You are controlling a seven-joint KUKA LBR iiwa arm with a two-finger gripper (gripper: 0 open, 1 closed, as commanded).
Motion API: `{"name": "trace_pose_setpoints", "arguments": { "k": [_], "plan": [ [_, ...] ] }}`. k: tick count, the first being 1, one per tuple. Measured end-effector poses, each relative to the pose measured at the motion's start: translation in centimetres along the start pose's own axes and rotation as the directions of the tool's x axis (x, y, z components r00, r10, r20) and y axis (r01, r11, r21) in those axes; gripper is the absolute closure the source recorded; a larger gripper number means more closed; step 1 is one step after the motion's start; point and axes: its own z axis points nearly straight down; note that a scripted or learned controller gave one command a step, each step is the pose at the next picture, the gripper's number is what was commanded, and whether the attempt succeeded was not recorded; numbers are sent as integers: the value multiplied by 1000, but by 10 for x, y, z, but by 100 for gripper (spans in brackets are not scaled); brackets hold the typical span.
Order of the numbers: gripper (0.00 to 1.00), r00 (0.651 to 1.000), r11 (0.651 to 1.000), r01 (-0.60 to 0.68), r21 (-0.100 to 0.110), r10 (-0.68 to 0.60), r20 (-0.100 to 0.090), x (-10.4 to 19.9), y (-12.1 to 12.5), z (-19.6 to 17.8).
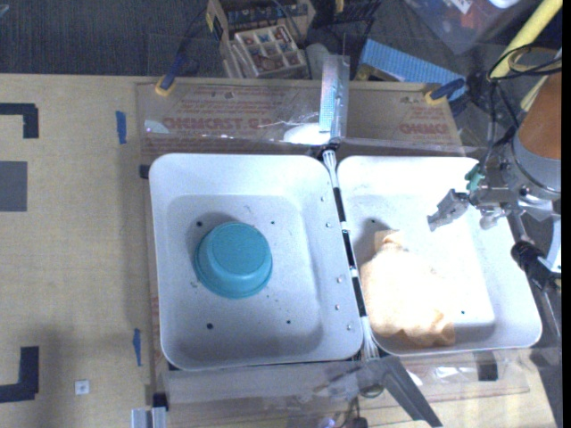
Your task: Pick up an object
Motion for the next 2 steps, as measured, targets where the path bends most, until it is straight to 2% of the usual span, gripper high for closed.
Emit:
{"name": "trace_pose_setpoints", "arguments": {
  "k": [1, 2],
  "plan": [
    [0, 998, 998, 60, -5, -60, 1, 42, 49, 145],
    [100, 999, 999, 52, -7, -52, 2, 38, 49, 135]
  ]
}}
